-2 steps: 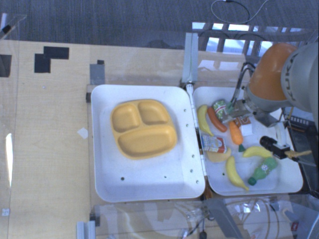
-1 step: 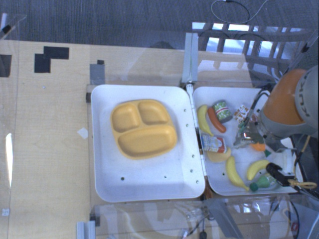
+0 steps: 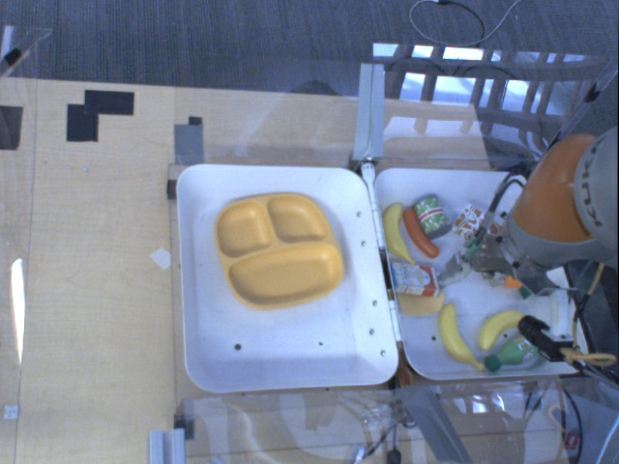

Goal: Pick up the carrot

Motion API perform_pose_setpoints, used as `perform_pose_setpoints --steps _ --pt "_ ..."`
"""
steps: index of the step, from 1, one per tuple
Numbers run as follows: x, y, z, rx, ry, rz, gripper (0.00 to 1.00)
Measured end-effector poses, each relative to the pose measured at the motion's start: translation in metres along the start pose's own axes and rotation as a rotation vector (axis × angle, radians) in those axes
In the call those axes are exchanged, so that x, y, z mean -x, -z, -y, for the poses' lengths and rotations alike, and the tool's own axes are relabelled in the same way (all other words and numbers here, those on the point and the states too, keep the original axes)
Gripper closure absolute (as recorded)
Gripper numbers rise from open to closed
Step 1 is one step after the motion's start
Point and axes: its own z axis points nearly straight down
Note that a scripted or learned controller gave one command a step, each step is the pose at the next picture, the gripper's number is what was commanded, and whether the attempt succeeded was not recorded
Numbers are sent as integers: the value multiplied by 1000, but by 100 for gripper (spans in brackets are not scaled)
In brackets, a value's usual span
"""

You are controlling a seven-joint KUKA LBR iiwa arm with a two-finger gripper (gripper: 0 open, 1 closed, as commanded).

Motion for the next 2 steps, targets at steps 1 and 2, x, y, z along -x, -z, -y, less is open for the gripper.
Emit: perform_pose_setpoints --steps 1,2 --pt "-4 10 -2 1 5 -6 100" --pt "65 0 18 -3 87 -2 100"
